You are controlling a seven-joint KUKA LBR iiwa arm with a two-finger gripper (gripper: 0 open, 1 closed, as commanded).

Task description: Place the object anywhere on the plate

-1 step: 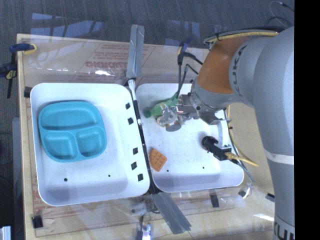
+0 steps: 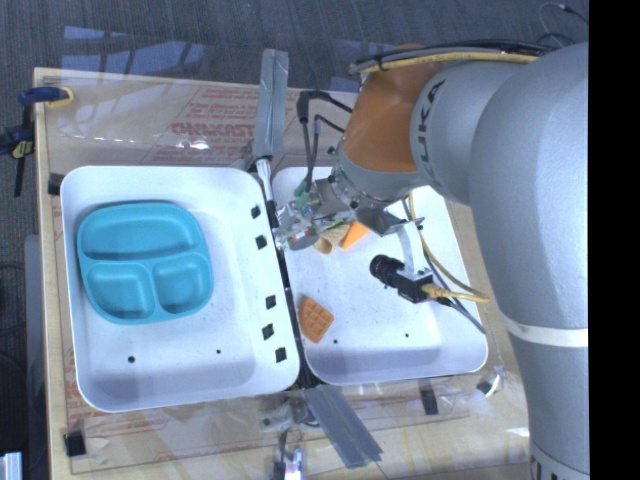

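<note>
A blue plate (image 2: 143, 259) with three compartments lies in the left bin (image 2: 236, 353). In the right bin (image 2: 451, 344), a small orange waffle-like piece (image 2: 315, 319) rests near the front left corner. An orange wedge (image 2: 353, 234) and a tan piece (image 2: 327, 242) lie close together at the back left of that bin. My gripper (image 2: 300, 221) is low over the right bin's back left corner, right beside those two pieces and next to the wall between the bins. Nothing can be made out in its grasp.
The grey arm with its orange band (image 2: 385, 128) covers the back and right of the right bin. A black fitting (image 2: 396, 274) with yellow cable hangs over the bin's middle. Black clips (image 2: 270, 303) line the divider between the bins.
</note>
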